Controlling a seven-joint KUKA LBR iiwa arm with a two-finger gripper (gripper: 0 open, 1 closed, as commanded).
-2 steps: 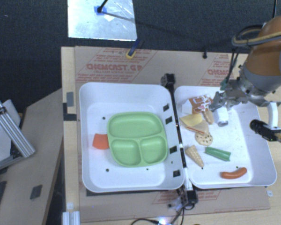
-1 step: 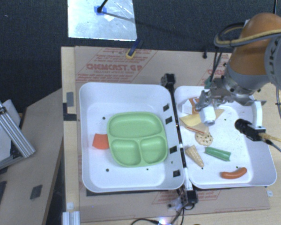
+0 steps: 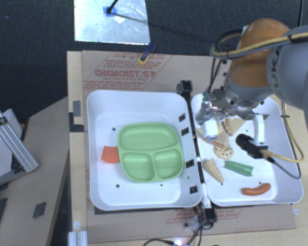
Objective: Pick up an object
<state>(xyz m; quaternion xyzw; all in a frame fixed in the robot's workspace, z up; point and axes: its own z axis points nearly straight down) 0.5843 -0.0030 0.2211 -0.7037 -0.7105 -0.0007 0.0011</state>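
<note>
Gripper (image 3: 209, 118) | low in right bin (image 3: 287, 188) | near cracker (image 3: 223, 150)

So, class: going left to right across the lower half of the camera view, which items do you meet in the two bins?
Orange piece → green divided tray → ice-cream cone → green stick → sausage.

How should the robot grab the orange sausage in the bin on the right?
I'd grab the sausage around its middle, coming straight down from above, fingers closing across its narrow width. It lies flat and long near the front of the right bin, with free floor on both long sides; the green piece sits apart.
</note>
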